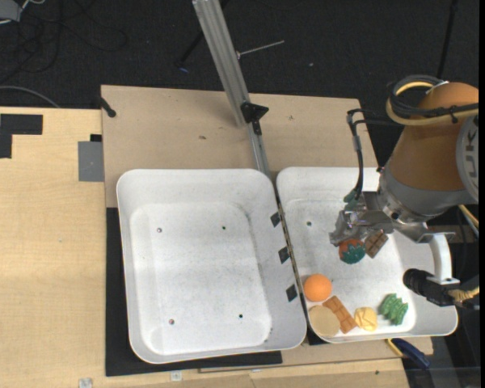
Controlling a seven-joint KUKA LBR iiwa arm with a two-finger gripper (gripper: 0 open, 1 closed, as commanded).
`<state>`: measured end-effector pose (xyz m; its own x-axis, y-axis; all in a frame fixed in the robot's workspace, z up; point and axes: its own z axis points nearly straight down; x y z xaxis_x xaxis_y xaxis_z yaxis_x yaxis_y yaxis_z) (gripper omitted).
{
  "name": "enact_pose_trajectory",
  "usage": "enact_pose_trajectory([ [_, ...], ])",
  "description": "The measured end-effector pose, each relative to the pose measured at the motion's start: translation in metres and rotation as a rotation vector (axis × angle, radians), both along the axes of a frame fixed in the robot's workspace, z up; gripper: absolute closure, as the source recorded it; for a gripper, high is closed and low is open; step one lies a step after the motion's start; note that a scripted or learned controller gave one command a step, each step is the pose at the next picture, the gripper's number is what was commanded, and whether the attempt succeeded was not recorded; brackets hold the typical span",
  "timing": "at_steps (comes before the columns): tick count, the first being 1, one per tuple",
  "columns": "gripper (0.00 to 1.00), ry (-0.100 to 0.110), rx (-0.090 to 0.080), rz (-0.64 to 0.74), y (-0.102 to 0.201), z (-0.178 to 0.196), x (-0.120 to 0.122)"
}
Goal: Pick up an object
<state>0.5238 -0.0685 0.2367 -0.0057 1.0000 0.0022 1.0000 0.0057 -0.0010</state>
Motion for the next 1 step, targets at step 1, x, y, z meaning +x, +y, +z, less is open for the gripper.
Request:
enact_pose_trajectory([
  [1, 1.0, 0.004, 0.001, -0.001, 0.0561, -0.0065, 0.0032],
])
